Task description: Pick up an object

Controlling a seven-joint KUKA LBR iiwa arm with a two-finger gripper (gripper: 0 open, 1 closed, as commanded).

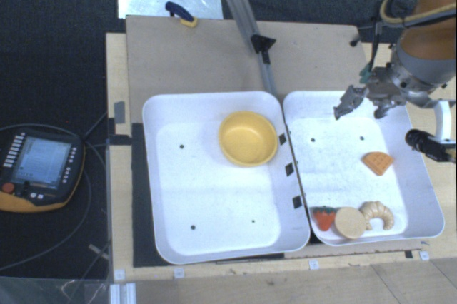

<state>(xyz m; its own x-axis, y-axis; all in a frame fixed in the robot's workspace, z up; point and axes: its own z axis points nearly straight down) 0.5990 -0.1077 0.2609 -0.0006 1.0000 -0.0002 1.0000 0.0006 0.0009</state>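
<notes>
Four small objects are gathered toward five o'clock in the right bin [418,174], the orange wedge [378,163] nearest, while the gripper [365,103] is held spread and empty above at twelve o'clock, seemingly poised for descent.

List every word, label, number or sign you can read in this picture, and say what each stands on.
No text can be read.
Teach pendant left of the bench: its screen shows lines, too small and blurred to read.
Left bin, right bin, yellow bowl: no print seen.
Black marks between the bins: tags or clips, no legible signs.
</notes>
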